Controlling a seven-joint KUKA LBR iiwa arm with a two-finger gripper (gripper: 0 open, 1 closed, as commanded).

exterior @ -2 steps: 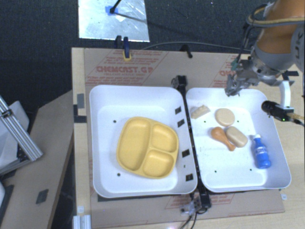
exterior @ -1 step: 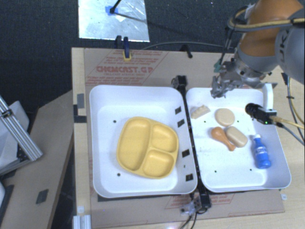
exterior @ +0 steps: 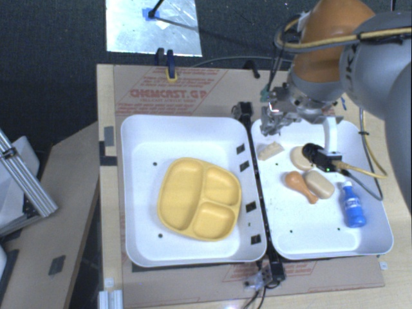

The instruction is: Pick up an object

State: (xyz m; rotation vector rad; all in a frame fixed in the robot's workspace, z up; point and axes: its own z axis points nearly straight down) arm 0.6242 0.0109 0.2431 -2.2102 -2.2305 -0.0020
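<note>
Where the grey arm reaches in from the right, its gripper [exterior: 273, 122] hangs over the far left corner of the right bin [exterior: 370, 240], close to the wall it shares with the left bin [exterior: 138, 237]. Whether the gripper is spread or closed cannot be told from this slanted view, and nothing is seen held in it. The closest thing to it is a small pale block [exterior: 270, 150], lying on the bin floor just to the near side of the gripper. The block's long axis runs roughly left to right, with its right end tipped slightly toward the far side. Further right and nearer lie a cream oval piece [exterior: 298, 157], an orange-brown drumstick shape [exterior: 300, 184] touching a beige oval lump [exterior: 320, 184], and a blue bottle [exterior: 353, 206]. A yellow divided plate [exterior: 199, 198] sits in the left bin. The block looks the likeliest pick, calling for a short move nearward, then down.
</note>
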